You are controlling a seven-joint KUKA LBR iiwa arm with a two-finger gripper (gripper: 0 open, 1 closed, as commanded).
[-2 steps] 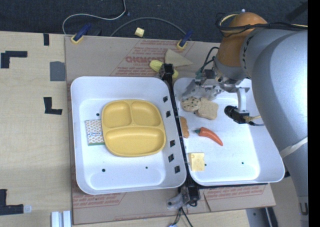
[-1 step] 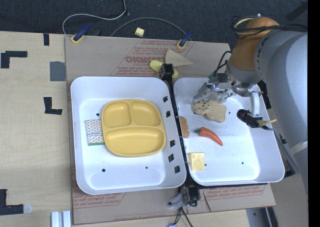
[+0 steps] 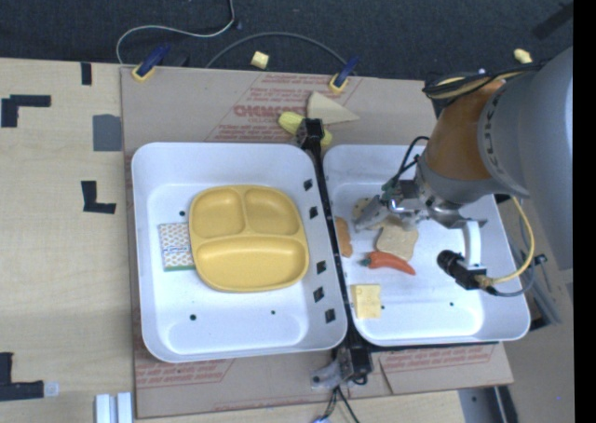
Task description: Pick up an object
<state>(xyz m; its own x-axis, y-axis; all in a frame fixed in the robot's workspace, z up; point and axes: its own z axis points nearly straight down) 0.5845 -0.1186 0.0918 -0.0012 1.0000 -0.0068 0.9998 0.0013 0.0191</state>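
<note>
In the camera view, the arm [image 3: 484,146] reached in from the right of the frame and hung low over the right bin [image 3: 503,323], its gripper [image 3: 386,211] sitting right of centre, just above a pale bread-like slice [image 3: 398,242]. Whether anything was caught in the gripper could not be told from this slant. Just below the slice lay a red-orange chilli-shaped piece [image 3: 392,263], touching or nearly touching it. A brownish piece [image 3: 343,237] lay against the bin's left wall, and a yellow cheese-like square [image 3: 367,301] sat lower, well apart from the gripper. The left bin [image 3: 154,170] held a yellow divided plate [image 3: 249,237] with a small patterned pad [image 3: 175,245] tucked at its left edge.

By my reading, the step in hand was the approach to a grasp in the slice and chilli cluster. The next move would call for settling on one piece, closing, then lifting straight up
</note>
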